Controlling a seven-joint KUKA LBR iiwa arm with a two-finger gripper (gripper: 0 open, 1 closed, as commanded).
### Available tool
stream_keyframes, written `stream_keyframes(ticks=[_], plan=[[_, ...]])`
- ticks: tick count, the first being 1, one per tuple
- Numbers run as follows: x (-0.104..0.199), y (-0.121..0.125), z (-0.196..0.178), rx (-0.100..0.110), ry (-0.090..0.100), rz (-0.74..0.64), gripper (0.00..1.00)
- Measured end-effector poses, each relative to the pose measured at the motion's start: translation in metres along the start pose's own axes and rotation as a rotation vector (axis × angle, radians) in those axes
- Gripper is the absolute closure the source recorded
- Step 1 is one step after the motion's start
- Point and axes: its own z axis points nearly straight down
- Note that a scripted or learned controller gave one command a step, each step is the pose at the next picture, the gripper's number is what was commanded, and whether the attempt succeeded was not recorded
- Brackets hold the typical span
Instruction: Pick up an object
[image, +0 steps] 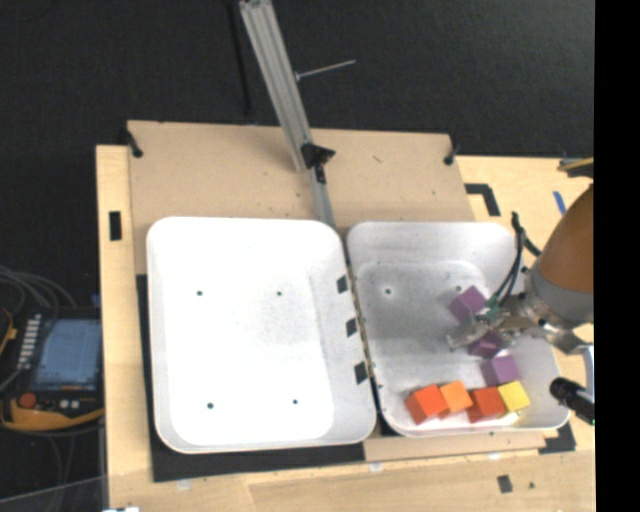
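Camera view: gripper (487, 330) sits low among purple blocks (467, 301) in right bin (420, 245); finger state unclear. Crowding could cause a missed grasp.

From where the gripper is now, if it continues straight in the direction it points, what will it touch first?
Probably a purple block: the gripper reaches in from the right bin's right side and its tip sits among the purple blocks, another one just above. Depth is unclear, so it may already touch.

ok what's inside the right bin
The right bin holds purple blocks by the gripper, plus orange blocks, a red block and a yellow block. The arm covers its right edge.
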Motion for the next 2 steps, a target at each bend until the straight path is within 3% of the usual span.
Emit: stream_keyframes(ticks=[1, 2], plan=[[0.0, 0.002, -0.012, -0.006, 0.001, 0.005, 1.0], [0.006, 0.0, -0.072, -0.008, 0.0, -0.006, 1.0]])
